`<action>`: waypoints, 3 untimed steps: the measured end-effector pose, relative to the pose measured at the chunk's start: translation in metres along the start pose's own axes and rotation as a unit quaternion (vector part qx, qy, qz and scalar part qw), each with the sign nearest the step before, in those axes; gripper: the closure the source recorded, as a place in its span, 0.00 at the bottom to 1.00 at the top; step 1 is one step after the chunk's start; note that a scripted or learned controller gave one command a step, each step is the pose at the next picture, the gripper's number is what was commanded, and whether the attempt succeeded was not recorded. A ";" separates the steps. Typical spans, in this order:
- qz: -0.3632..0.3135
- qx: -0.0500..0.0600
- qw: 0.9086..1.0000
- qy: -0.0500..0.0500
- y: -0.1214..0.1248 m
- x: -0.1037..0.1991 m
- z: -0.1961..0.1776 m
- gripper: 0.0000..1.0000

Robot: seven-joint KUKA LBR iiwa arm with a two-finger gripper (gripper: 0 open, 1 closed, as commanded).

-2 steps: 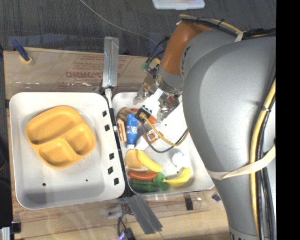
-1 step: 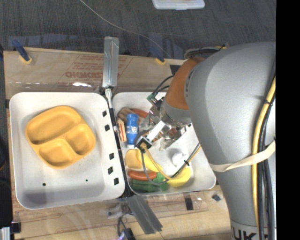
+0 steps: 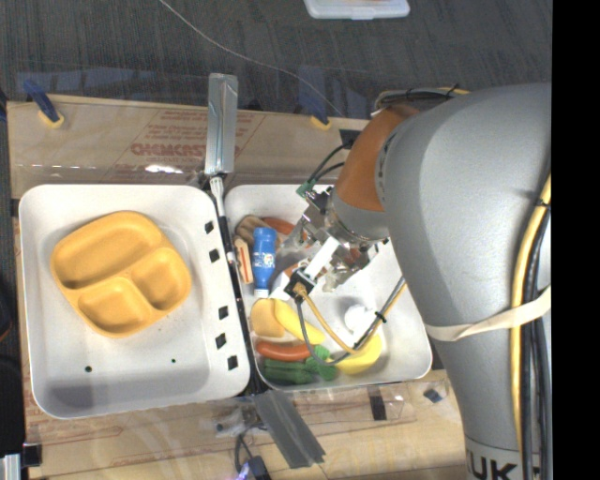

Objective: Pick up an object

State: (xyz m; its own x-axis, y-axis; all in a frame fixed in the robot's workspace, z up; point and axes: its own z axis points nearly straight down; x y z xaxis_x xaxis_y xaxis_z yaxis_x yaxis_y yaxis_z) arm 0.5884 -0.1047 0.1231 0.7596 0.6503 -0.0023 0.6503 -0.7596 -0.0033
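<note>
The right bin (image 3: 412,349) holds a pile of toy food along its left side. A blue can (image 3: 264,255) stands beside an orange and white piece (image 3: 243,260), with a red-orange piece (image 3: 277,226) at the back. Nearer the front lie a yellow lemon-shaped piece (image 3: 270,319), an orange carrot (image 3: 282,352), a green vegetable (image 3: 292,372), a yellow banana (image 3: 366,356) and a small white object (image 3: 357,316). My gripper (image 3: 314,253) reaches down over the middle of this bin, just right of the blue can. The wrist hides what lies under it.
The left bin (image 3: 56,375) holds a yellow divided plate (image 3: 120,270). A metal bar (image 3: 220,122) rises from the divider between the bins. The grey arm (image 3: 469,216) covers the right bin's right side. A clear lid (image 3: 356,7) lies beyond the bench.
</note>
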 end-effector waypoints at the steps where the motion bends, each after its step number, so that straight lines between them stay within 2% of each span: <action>1: -0.044 0.000 0.999 0.001 0.012 0.025 -0.001 0.00; 2: -0.027 -0.001 1.000 0.003 -0.039 0.080 -0.072 0.00; 3: 0.059 0.002 0.998 -0.001 -0.071 0.033 -0.067 0.00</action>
State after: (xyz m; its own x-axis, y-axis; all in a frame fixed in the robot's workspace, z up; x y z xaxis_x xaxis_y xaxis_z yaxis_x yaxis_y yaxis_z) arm 0.5676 -0.0295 0.1902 0.8310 0.5562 -0.0053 0.5562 -0.8310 -0.0061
